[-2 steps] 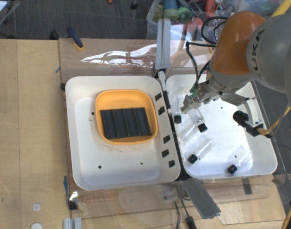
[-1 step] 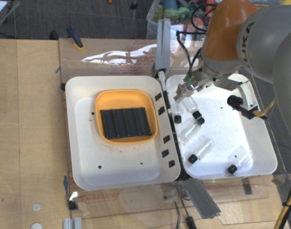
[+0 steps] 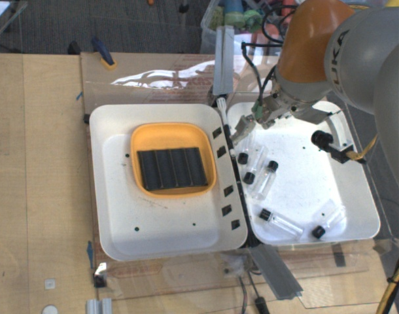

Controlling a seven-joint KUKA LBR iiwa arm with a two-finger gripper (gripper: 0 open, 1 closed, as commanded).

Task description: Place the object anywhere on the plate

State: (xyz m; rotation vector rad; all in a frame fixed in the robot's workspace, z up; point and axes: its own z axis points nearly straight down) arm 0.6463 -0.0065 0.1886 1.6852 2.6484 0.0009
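An orange plate (image 3: 142, 140) sits in the left bin (image 3: 114, 221). A black ribbed block (image 3: 172, 169) lies flat on it, filling most of its middle. My gripper (image 3: 242, 132) hangs low over the far left corner of the right bin (image 3: 356, 201), close to the wall between the bins. It is to the right of the plate and apart from it. Just below the gripper lie clear vials with black caps (image 3: 250, 174). The wrist hides what is under the gripper.
More clear vials with black caps lie in the right bin, one near the front middle (image 3: 279, 222) and one at the front right (image 3: 322, 228). A grey divider with black clips (image 3: 227, 190) runs between the bins. Clutter stands beyond the bench's far edge.
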